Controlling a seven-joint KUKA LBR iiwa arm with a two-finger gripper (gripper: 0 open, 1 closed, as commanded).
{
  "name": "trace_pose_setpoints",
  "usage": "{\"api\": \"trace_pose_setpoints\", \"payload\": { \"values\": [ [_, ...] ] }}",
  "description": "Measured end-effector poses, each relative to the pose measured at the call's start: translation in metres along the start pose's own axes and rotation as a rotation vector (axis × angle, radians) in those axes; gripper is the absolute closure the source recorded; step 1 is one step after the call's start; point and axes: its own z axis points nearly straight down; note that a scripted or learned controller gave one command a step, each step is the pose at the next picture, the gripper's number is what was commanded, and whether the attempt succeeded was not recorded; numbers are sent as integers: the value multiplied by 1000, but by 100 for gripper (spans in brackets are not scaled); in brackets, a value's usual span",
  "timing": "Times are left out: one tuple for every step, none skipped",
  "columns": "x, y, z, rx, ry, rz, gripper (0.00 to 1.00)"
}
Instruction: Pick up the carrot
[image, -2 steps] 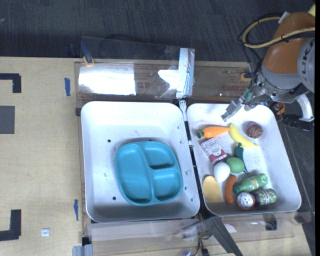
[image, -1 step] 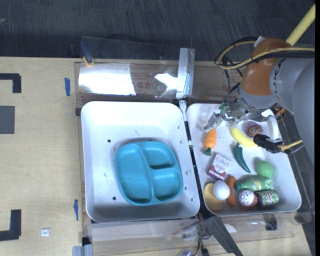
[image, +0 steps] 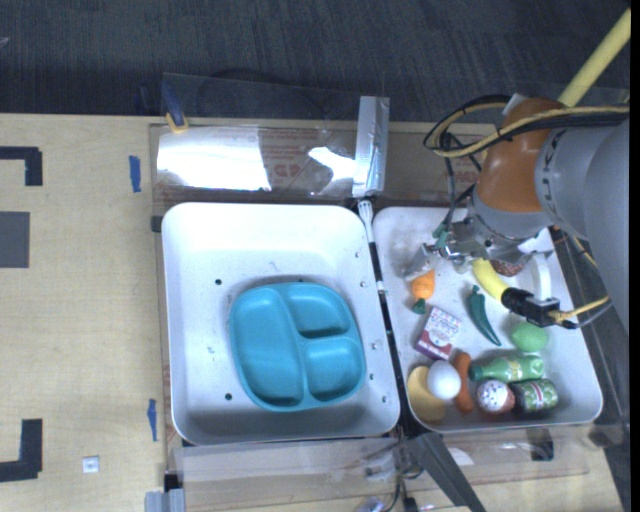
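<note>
Orange carrot lies just below the tool, whose opening I cannot tell, seemingly apart.

Pale wooden tabletop with black corner marks and blue tape strips, dark grey carpeted floor along the top, clear plastic sheet catching bright glare behind the bins, even overhead light

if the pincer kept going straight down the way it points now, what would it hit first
Most likely the small orange carrot lying just below-left of the pincer in the right shallow white bin. Depth is hard to judge from above, so it might touch the bin floor beside it.
</note>
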Motion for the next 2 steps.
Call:
{"api": "trace_pose_setpoints", "payload": {
  "values": [
    [-1,2,-13,-7,-3,1,100],
    [47,-48,-101,0,1,171,100]
  ]
}}
